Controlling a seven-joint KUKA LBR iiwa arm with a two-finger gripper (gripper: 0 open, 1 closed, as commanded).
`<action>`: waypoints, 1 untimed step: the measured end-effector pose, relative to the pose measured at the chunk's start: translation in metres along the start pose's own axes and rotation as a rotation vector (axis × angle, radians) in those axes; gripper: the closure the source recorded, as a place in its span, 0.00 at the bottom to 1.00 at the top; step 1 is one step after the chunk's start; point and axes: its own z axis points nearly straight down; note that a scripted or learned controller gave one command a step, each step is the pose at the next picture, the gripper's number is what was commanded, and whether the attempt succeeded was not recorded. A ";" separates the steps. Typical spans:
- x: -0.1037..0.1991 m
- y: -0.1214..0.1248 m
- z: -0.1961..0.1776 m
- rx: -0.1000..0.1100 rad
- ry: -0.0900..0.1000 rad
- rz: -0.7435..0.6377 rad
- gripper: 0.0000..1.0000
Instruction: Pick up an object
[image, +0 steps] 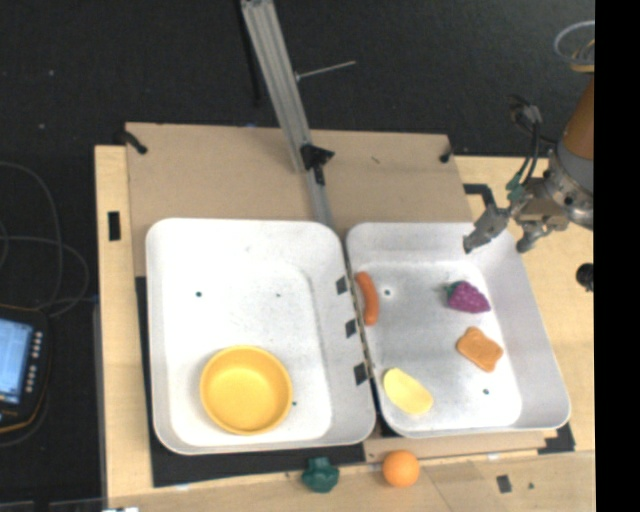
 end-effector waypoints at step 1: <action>0.000 0.000 0.000 0.000 -0.001 0.000 0.00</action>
